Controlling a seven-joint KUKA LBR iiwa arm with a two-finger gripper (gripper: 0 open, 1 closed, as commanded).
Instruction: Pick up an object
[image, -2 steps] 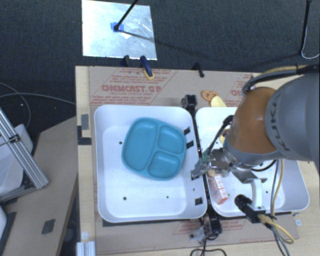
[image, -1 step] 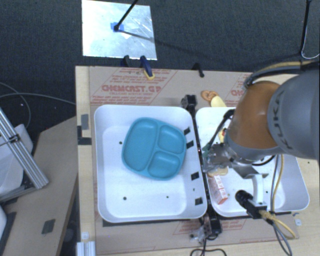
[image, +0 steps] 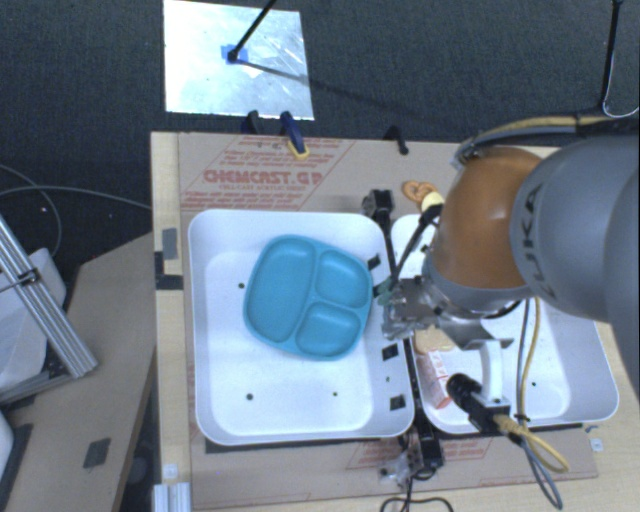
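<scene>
Fingers sit under the arm's wrist at the seam between the two bins; whether spread or pressed together cannot be told. Just left of them, a blue divided plate lies in the left bin. Below-right, a red-and-white packet lies in the right bin.

The arm fills the right of the frame as a thick, rounded grey casing with dark raised letters along its curve. Below it sits a glossy orange band, then a paler grey ring at the wrist. Black and yellow cables loop off the wrist towards the lower right, ending in a black plug.
</scene>
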